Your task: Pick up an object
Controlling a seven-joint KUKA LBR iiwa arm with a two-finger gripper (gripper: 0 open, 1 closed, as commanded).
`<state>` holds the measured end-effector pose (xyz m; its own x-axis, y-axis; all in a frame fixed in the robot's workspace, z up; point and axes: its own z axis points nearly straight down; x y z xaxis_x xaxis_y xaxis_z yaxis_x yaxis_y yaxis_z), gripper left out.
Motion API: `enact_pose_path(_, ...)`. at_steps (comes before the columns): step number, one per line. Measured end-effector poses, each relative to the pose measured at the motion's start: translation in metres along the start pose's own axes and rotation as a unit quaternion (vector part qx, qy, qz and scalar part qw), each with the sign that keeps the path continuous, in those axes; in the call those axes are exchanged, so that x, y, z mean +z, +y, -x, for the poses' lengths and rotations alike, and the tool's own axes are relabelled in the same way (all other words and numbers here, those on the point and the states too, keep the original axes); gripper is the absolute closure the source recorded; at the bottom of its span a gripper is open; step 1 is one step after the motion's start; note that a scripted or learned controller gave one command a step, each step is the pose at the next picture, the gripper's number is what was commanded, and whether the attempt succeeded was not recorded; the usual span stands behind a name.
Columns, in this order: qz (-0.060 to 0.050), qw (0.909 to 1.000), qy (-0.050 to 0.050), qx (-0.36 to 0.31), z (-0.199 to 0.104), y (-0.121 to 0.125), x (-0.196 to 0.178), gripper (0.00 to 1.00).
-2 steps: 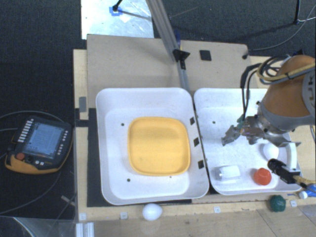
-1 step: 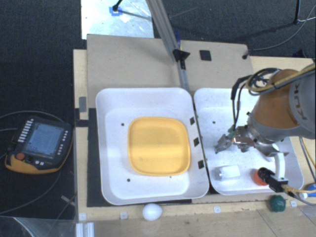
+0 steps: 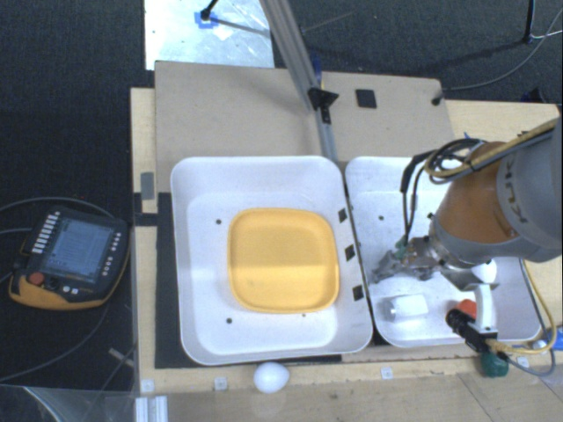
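A yellow square plate (image 3: 283,259) lies flat in the middle of the left bin (image 3: 198,236). In the right bin (image 3: 378,192) a small white rounded object (image 3: 406,307) rests near the front wall. My gripper (image 3: 387,266) points left and hangs low over the right bin's left part, just above and to the left of the white object. I see nothing held in it. The grey arm with its orange band (image 3: 471,209) covers much of the right bin's right half.
A white egg-shaped thing (image 3: 271,376) lies outside the bins on the bench's front edge. A slanted grey pole (image 3: 295,51) rises behind the bins. A teach pendant (image 3: 69,255) sits on the floor at left.
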<state>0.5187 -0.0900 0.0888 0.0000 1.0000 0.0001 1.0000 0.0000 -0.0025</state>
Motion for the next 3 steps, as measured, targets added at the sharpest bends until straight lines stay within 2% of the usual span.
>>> enact_pose_path(1, 0.002, 1.0, 0.0, 0.0, 0.0, 0.001, -0.012, 1.0)
enact_pose_path(3, 0.003, 1.0, 0.0, -0.001, -0.005, 0.01, -0.1, 1.0)
